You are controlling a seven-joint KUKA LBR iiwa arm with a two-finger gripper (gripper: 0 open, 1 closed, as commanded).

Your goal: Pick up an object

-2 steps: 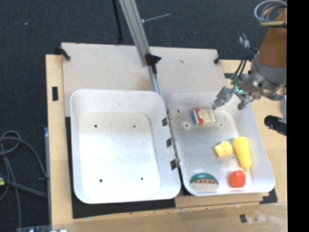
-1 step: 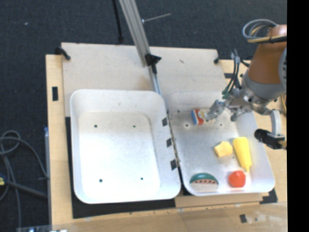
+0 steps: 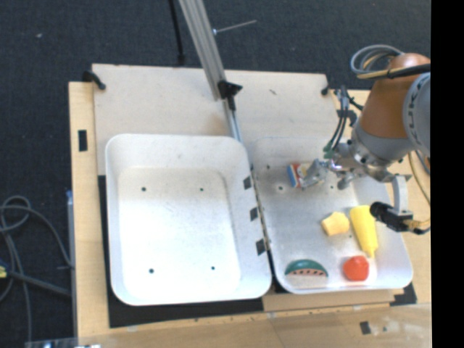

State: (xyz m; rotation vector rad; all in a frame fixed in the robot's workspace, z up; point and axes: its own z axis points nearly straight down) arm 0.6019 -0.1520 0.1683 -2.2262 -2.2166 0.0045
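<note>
My gripper (image 3: 314, 175) hangs low over the upper part of the right bin (image 3: 290, 216), reaching in from the right. Just to its left lies a small red, white and blue object (image 3: 296, 174), touching or nearly touching the gripper's tip; I cannot tell which. Nearer the front of the same bin lie a pale yellow chunk (image 3: 335, 224), a long yellow piece (image 3: 363, 229), a red round fruit (image 3: 356, 268) and a watermelon slice (image 3: 305, 270).
The left bin (image 3: 181, 216) sits beside the right one, with clips along their shared edge. A slanted metal pole (image 3: 210, 56) rises from behind the bins. Cables and a black fitting (image 3: 391, 216) hang off the arm's wrist over the right bin's right side.
</note>
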